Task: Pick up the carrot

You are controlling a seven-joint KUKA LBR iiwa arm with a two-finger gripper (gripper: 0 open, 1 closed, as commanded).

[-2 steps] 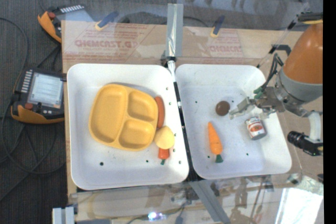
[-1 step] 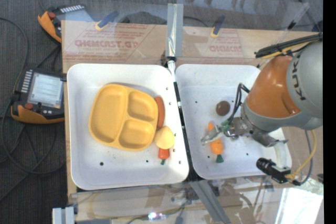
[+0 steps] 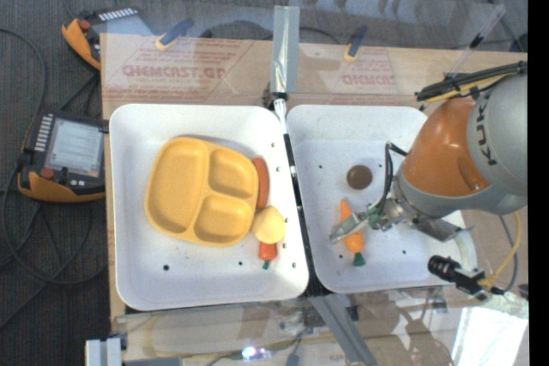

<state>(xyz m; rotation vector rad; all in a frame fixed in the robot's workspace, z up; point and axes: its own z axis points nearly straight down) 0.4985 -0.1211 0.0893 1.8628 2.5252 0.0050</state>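
1. Carrot (image 3: pixel 350 229): an orange toy carrot with a green tip, lying flat on the floor of the right bin (image 3: pixel 403 120), near its front left quarter, where a downward reach can get at it.
2. End effector (image 3: pixel 353 223): low over the carrot and reaching in from the right; its fingers look to straddle the carrot's upper part, but whether they stand apart or are pressed on it cannot be told. A grasp is judged not yet secured.
3. Brown round piece (image 3: pixel 359 177): just behind the carrot, apart from it, leaving the approach free.
4. Left bin (image 3: pixel 129 184): holds a yellow divided tray (image 3: pixel 202 189), with a sausage (image 3: pixel 261 182), a pale round fruit (image 3: pixel 269 225) and a second small carrot (image 3: pixel 268 252) along its right side, well apart from the action.
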